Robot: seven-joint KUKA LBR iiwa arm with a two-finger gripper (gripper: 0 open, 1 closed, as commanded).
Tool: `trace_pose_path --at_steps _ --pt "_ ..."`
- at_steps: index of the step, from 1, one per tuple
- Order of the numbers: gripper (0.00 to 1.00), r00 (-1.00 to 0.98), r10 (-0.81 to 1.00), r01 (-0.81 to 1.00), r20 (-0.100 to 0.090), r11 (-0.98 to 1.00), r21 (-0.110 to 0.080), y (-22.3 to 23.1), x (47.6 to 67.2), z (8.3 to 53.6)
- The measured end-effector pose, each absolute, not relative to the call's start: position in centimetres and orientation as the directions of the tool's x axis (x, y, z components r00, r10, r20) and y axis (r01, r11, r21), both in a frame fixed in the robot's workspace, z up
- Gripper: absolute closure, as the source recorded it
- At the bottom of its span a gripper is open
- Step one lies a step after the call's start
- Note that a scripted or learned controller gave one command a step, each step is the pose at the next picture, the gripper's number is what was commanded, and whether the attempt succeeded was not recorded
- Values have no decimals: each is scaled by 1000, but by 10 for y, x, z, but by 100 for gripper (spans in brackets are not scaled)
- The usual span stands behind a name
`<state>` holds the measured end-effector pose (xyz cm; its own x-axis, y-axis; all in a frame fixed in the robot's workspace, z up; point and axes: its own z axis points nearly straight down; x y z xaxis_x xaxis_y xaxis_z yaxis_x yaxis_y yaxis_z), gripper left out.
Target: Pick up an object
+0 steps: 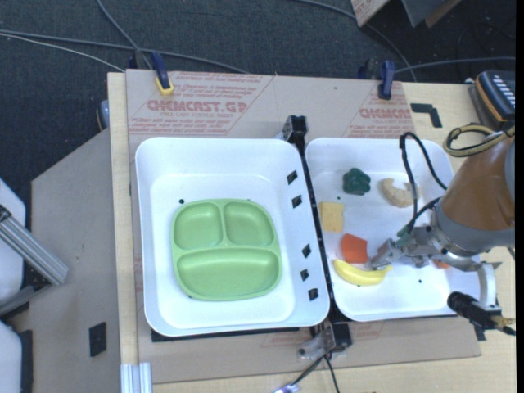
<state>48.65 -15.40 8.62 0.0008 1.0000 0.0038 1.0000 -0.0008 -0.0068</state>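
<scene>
The grey arm with its orange band reaches in from the right, wrist bent low, its end effector [383, 259] pointing leftward and down.

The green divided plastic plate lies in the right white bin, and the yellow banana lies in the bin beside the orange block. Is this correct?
Not quite. The camera view shows the green divided plastic plate in the left white bin, not the right one. The rest holds: the yellow banana lies in the right white bin, beside the orange block.
</scene>
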Motion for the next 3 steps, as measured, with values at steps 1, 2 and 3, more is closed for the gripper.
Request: trace_pose_path --at_steps 1,2,3 --pt "100 2 1000 1000 1 -2 0 -155 488 100" --pt "100 -2 1000 1000 -2 2 5 -150 495 160" --pt "100 -1 1000 1000 -2 1 5 -150 496 204"
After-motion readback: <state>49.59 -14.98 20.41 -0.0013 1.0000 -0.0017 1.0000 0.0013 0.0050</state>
